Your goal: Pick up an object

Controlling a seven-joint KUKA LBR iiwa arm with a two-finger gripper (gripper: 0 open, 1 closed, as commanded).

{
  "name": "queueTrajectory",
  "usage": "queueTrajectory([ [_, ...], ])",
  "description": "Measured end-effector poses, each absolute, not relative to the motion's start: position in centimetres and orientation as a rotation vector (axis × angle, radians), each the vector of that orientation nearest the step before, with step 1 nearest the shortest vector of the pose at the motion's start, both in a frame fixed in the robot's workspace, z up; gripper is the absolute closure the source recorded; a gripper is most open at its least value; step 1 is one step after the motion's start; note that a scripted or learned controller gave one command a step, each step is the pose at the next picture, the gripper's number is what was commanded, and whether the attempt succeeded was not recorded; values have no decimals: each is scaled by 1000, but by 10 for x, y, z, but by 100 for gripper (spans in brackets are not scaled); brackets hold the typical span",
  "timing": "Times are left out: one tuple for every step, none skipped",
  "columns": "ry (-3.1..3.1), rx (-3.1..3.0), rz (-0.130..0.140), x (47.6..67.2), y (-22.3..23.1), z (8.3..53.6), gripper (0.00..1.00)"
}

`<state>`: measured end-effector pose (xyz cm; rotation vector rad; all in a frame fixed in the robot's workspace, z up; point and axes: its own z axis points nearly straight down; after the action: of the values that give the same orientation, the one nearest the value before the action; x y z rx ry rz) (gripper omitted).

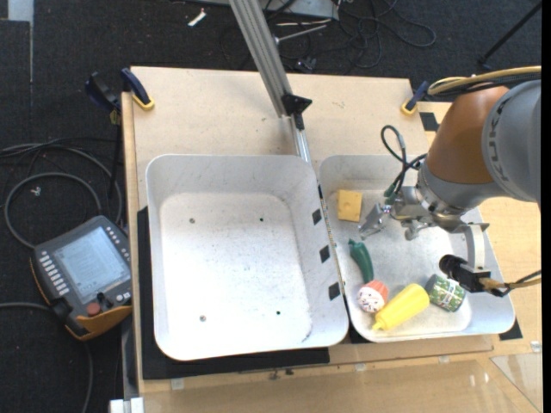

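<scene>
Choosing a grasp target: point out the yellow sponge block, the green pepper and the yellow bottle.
Yellow sponge block (349,205), camera view, middle of its top face.
Green pepper (361,258), camera view, middle of its body.
Yellow bottle (402,305), camera view, middle of its side.

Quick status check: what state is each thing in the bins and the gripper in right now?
Gripper: low in the right bin, nothing seen between its fingers.
Yellow block: lying flat, free.
Green item: lying, free.
Round toy: resting against yellow bottle.
Yellow bottle: on its side.
Green can: on its side.
</scene>
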<state>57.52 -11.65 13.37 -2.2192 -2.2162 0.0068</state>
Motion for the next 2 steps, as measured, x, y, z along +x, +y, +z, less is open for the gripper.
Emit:
queueTrajectory([
  [-2222, -2222, 0, 576, -116, 94, 0],
  [-2222, -2223, -2, 576, -116, 105, 100],
])
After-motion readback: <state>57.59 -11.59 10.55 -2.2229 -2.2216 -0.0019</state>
